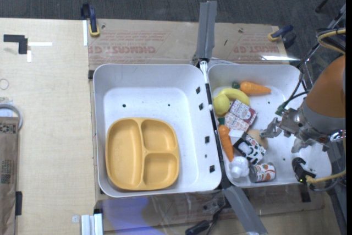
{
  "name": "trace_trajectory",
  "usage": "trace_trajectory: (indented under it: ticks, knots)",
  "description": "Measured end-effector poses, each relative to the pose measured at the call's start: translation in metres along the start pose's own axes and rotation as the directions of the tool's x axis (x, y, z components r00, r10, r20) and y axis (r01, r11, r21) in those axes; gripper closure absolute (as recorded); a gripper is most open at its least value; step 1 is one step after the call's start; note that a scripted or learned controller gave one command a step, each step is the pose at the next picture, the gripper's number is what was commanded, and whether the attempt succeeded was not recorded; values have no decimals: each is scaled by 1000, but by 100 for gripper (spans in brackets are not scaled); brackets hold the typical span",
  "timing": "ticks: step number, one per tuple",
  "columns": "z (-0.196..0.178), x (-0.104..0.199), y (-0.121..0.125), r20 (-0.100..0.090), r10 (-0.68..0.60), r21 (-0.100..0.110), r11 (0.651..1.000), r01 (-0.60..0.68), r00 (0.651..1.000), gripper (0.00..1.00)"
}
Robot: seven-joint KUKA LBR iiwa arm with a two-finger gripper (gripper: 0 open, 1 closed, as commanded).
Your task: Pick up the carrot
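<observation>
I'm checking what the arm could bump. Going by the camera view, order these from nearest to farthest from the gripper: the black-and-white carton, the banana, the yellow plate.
1. Black-and-white carton: just left of the gripper, right bin.
2. Banana: farther up-left, same bin, near the divider.
3. Yellow plate: far left, in the left bin.

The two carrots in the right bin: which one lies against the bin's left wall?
The lower carrot, lengthwise along that wall; the other carrot lies by the far wall.

arm (328, 97) cut off at right edge, brown bag (7, 170) cropped at left edge
</observation>
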State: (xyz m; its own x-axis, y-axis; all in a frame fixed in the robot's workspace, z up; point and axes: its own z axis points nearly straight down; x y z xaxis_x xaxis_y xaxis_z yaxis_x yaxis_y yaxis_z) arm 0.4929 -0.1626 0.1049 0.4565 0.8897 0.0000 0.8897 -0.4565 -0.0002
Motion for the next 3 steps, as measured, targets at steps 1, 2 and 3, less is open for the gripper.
trace_trajectory:
  ticks: [1, 2, 3]
  knots:
    - [14, -31, 22, -1, 414, 7, 910, -414, 910, 0]
    - [12, -45, 13, -13, 598, 8, 802, -598, 801, 0]
    - [-130, -60, 14, 5, 702, 2, 712, -702, 712, 0]
